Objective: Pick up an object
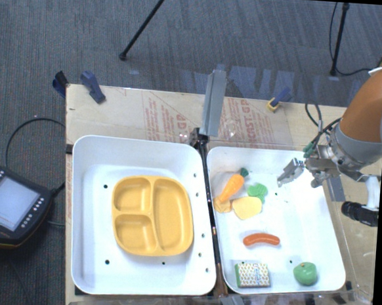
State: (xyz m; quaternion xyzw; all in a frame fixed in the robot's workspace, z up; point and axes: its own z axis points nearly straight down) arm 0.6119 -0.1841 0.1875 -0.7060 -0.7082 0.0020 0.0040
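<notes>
Resting on cardboard-topped bench (148, 112), two white bins (91, 167)

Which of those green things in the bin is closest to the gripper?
The green piece beside the carrot, just below the gripper. The green apple sits far off in the bin's near corner.

Two bins sit side by side on the bench (148, 112). A tray with three parts (152, 216) lies in the middle of the left bin (87, 173). In the right bin (329, 238), a toy carrot (231, 186) lies near the left wall with a flat cheese piece (246, 207) touching it and a leafy toy (257, 190) just behind that, a sausage (261, 239) lies in the middle, and at the front lie a small box (252, 274) and, to its right, an apple (305, 273).
</notes>
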